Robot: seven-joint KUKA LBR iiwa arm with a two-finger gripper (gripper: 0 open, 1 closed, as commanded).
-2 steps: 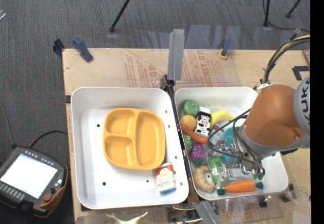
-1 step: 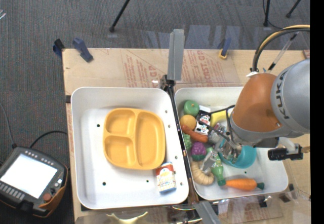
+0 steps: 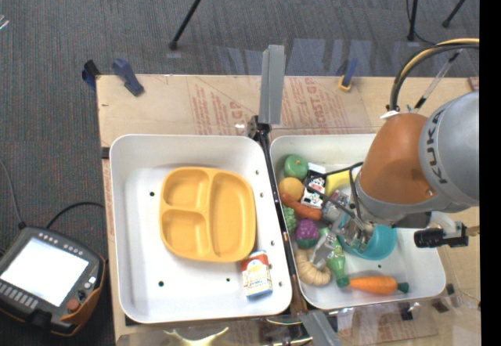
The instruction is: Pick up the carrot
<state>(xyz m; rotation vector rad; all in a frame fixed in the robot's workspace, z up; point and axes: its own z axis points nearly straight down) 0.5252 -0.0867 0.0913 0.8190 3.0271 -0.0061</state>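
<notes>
The carrot [image 3: 373, 284], orange with a green stub at its right end, lies flat near the front edge of the right bin [image 3: 427, 278]. My gripper [image 3: 343, 231] hangs low over the middle of that bin, among the toys and just left of a teal bowl [image 3: 381, 244]. It is behind and to the left of the carrot, with a small gap between them. A second orange stick-like piece [image 3: 304, 209] lies left of the gripper. The arm's orange band [image 3: 395, 168] covers the back of the bin.
Crowded round the gripper are purple grapes [image 3: 307, 233], a green bottle [image 3: 337, 263], a tan pastry [image 3: 311, 269], a green apple [image 3: 296, 165], a yellow fruit [image 3: 291, 188] and a black-and-white box [image 3: 315, 182]. The left bin [image 3: 137, 258] holds a yellow divided plate [image 3: 209, 213] and a small carton [image 3: 256, 275].
</notes>
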